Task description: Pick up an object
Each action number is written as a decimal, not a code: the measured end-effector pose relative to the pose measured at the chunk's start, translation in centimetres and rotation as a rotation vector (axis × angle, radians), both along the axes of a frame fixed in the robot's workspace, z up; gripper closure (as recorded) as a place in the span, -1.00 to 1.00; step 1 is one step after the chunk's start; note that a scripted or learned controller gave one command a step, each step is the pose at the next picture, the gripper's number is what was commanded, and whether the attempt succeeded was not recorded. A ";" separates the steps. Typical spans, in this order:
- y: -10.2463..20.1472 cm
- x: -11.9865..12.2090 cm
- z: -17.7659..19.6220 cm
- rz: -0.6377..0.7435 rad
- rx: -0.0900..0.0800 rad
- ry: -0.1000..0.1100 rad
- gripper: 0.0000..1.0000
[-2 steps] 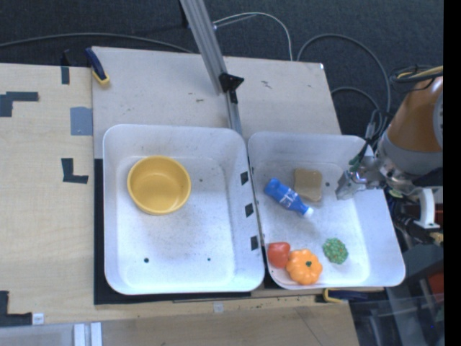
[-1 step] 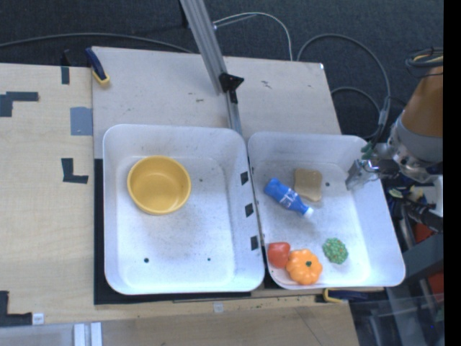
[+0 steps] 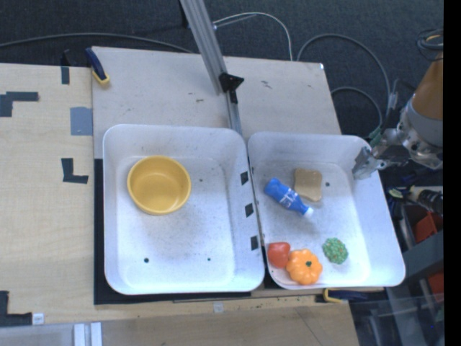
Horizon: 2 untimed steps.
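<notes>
The right bin (image 3: 374, 215) holds a blue bottle (image 3: 287, 197) lying on its side, a tan sponge-like block (image 3: 309, 184), a red item (image 3: 279, 253), an orange pumpkin (image 3: 304, 266) and a green broccoli-like piece (image 3: 334, 250). A yellow bowl (image 3: 159, 184) sits in the left bin (image 3: 216, 265). My gripper (image 3: 364, 163) hangs over the right bin's upper right rim, well right of the tan block, with nothing seen in it.
A grey pole (image 3: 205, 31) slants across the top, ending at a black clamp between the bins. Cables loop over the dark floor behind the bench. Wooden table surface lies at the left.
</notes>
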State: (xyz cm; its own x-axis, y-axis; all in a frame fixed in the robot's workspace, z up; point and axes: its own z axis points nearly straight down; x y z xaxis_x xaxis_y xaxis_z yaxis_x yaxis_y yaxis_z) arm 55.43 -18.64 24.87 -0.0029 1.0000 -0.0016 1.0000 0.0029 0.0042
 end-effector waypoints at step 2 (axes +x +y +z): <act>10.3 -0.4 -2.3 0.003 0.003 0.007 1.00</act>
